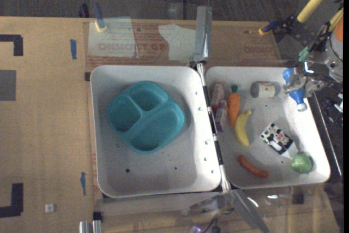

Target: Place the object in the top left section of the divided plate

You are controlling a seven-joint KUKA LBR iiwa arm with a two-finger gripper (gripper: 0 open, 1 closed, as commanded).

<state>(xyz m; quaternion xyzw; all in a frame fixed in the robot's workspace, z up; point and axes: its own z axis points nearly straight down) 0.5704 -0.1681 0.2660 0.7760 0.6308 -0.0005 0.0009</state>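
Hovering at the right bin's (322, 169) upper right rim, your claw (297, 90) has blue tips (whether they're apart or together, you cannot tell). Your teal divided plate (145, 116) sits in the left bin (109, 172). Carrot (234, 107), banana (242, 127), sausage (252, 166) and a small cylinder (264, 89) lie in the right bin.

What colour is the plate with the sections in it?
The divided plate is teal, a blue-green, seen best in the camera view, sitting in the left bin.
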